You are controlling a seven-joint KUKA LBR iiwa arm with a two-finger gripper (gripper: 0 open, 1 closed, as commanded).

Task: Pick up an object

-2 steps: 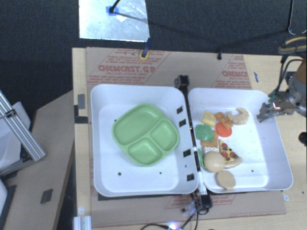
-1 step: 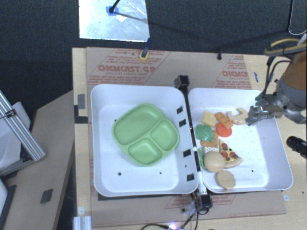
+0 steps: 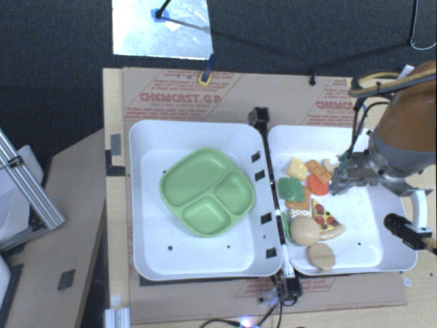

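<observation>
A green divided plate (image 3: 207,192) lies in the left bin (image 3: 147,251). Toy foods are clustered at the left side of the right bin (image 3: 369,251): a yellow piece (image 3: 298,167), an orange piece (image 3: 315,167), a red round piece (image 3: 318,184), a green leafy piece (image 3: 290,188), a pizza slice (image 3: 326,220), a cream bun (image 3: 304,229) and a tan disc (image 3: 321,256). My gripper (image 3: 339,181) hangs low over the right bin, just right of the red piece and touching or nearly touching it. Its tip is dark and small.
A black divider (image 3: 268,183) with clips runs between the two bins. The arm's grey and orange body (image 3: 408,132) covers the right bin's far right side. A cardboard sheet (image 3: 205,94) lies under the bins. A shiny foil square (image 3: 162,18) sits behind.
</observation>
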